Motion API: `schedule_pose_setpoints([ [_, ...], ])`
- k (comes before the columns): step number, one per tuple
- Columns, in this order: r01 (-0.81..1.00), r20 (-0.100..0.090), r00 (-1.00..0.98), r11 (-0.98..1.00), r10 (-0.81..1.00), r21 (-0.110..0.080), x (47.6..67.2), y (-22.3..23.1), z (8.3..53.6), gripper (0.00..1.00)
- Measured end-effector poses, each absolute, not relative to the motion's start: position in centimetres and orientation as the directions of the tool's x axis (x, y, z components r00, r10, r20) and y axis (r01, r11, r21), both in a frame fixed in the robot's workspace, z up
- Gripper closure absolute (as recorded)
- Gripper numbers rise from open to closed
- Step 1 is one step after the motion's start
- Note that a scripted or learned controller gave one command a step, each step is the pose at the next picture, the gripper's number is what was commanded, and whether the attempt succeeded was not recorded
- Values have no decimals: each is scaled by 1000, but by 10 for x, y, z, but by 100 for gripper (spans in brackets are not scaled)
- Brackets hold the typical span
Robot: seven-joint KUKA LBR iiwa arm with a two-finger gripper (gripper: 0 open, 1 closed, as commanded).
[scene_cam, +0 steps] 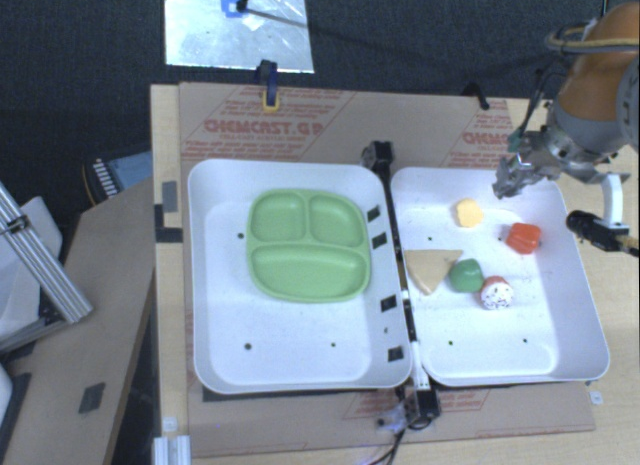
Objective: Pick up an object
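Note:
In the right bin (520,353) lie a small yellow piece (468,214), a red-orange piece (523,238), a tan wedge (431,269), a green round piece (465,275) and a white speckled ball with a red top (496,294). My gripper (508,183) hangs over the bin's far right part, up and to the right of the yellow piece and apart from it. Nothing shows between its tips.
The left bin (215,343) holds a green divided plate (305,245). A black clip strip (390,253) runs between the two bins. A silver sheet (238,13) lies beyond the bench, and a metal rail (40,263) stands at the left.

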State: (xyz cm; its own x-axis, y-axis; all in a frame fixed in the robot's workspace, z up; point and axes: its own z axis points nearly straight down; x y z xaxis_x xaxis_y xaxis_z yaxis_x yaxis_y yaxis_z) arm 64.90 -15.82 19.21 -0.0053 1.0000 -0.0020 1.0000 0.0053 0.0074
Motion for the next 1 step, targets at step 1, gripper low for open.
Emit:
schedule_pose_setpoints([
  [1, 1000, -2, -6, 6, 1000, 9, 651, -158, 247, 100],
])
